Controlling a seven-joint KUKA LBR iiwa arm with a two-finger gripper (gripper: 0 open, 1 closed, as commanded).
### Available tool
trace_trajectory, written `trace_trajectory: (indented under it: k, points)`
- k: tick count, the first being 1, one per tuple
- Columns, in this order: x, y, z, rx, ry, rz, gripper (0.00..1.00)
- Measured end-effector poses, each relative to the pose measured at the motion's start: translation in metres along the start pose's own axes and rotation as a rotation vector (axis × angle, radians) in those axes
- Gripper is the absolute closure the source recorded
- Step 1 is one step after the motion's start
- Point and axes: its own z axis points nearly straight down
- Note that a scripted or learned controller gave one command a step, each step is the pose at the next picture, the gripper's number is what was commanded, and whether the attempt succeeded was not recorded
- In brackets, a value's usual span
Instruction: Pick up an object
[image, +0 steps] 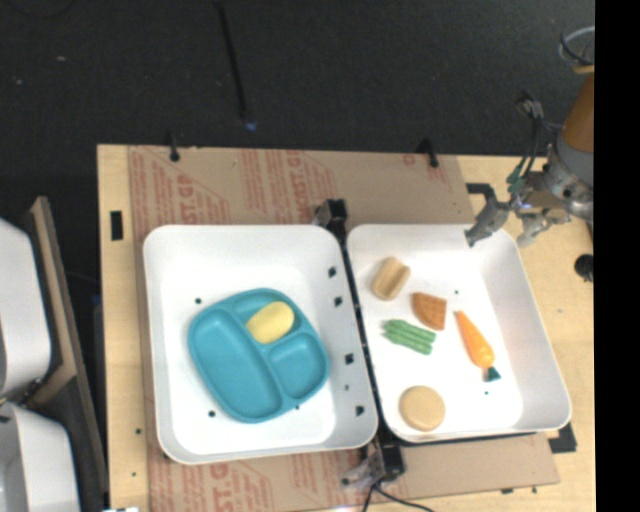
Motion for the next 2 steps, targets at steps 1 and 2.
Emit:
trace_trajectory:
  k: [1,2]
  points:
    - [0.000,0.001,-0.003,-0.006,-0.001,-0.001,0.00]
    - [0.006,0.003,0.041,-0.002,-0.001,-0.002,0.00]
